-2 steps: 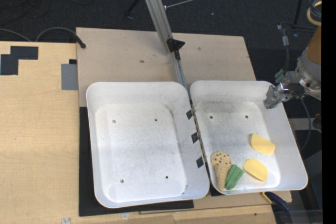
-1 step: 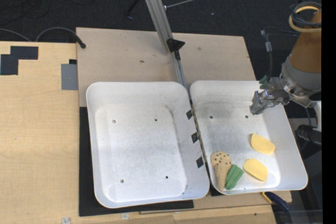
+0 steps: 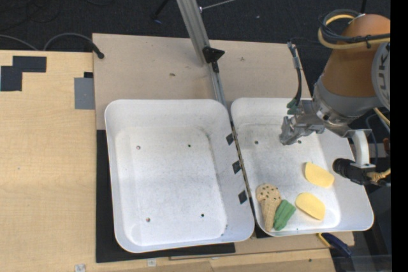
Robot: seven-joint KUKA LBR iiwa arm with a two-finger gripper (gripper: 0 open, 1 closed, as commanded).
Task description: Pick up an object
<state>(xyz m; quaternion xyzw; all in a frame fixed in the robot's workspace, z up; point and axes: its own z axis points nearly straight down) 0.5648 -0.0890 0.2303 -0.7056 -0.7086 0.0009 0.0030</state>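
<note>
Several small objects lie in the right bin [image 3: 255, 113]. Two yellow pieces sit toward its right side, one [image 3: 318, 175] above the other [image 3: 310, 205]. A tan cone with dark spots [image 3: 268, 199] and a green piece [image 3: 284, 214] rest side by side near the bin's front edge. My gripper [image 3: 292, 134] hangs over the upper middle of that bin, up and left of the yellow pieces and apart from all of them. I see nothing between its fingers.
The left bin [image 3: 169, 172] sits beside the right one, split from it by a ridge with black clips [image 3: 236, 165]. A slanted metal post [image 3: 191, 16] rises behind the bins. Wooden bench surface [image 3: 44, 169] spreads to the left.
</note>
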